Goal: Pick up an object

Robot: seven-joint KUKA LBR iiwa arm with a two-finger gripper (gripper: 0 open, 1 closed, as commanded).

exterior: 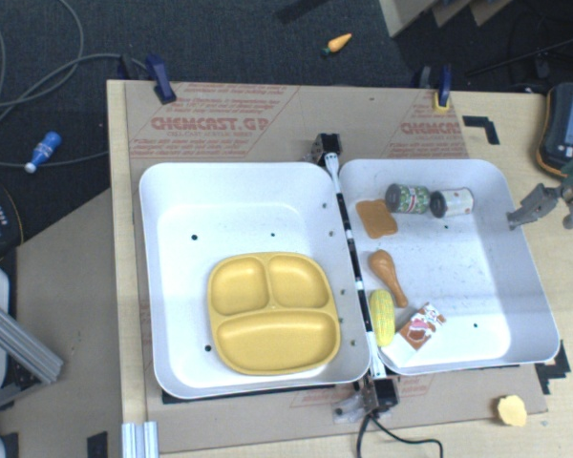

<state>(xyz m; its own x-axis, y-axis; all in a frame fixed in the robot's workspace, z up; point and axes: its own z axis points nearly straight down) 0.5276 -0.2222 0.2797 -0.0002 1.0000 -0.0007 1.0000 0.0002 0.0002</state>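
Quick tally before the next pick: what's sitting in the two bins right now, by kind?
Divided plates: 1, yellow, in the left bin.
Cans: 2, green and white, in the right bin.
Toy foods: 3, toast, drumstick, corn.
Small packets: 1, red and white.
Total: 7.

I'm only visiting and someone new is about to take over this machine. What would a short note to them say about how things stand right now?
Claw: at the right bin's right rim, above the bench, holding nothing; too small to tell if open.
Right bin: green can, small tin, orange slab, toy drumstick, toy corn, snack packet.
Left bin: yellow divided plate.
Done: nothing picked up.
Left: choose an object, grip it, lift it.
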